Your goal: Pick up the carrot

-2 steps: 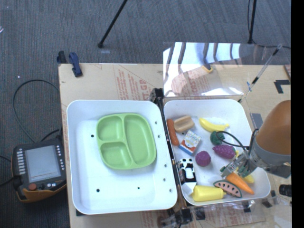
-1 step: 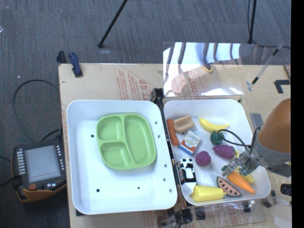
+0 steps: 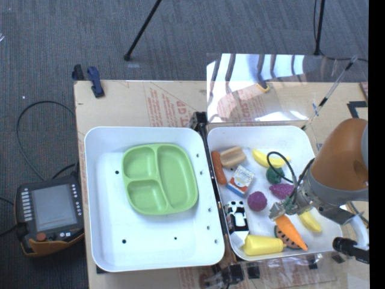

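I see the carrot lying near the front right corner of the right bin, its top end just under the hand, which hangs over it; I cannot tell from here how the hand is set. Crowding the carrot are a yellow corn cob just to its left, a banana just to its right, and a purple fruit and purple grapes behind it. Farther back lie a bread roll, a small snack box, a hot dog along the left wall and a black-and-white toy. The left bin carries a green divided plate. Both bins sit on a cardboard-covered desk above grey carpet, with a teach pendant on the floor at left and tripod legs behind.
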Controlling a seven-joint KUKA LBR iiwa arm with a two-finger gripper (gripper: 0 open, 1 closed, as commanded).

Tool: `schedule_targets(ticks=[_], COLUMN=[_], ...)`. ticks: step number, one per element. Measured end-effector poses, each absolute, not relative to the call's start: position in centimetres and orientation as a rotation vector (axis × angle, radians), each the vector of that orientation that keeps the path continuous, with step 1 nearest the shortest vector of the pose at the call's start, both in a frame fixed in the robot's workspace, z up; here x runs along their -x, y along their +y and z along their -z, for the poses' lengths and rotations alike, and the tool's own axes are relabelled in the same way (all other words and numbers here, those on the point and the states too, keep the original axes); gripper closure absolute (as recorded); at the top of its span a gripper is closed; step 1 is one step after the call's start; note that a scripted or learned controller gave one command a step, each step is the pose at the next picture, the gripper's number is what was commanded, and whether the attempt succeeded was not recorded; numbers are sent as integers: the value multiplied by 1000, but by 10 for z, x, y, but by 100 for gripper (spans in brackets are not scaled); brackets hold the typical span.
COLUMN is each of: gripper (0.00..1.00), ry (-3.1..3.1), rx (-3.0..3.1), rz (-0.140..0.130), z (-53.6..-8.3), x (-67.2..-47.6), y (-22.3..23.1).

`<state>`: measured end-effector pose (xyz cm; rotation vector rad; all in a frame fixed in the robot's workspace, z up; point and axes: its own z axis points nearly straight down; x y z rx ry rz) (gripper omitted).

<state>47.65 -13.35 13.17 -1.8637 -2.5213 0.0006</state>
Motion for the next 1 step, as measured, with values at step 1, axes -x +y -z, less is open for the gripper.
schedule_targets(ticks=[1], gripper=[100], ry=[-2370], rx=[2052], rz=[0], z=[-186], x=[-477], y=[-36])
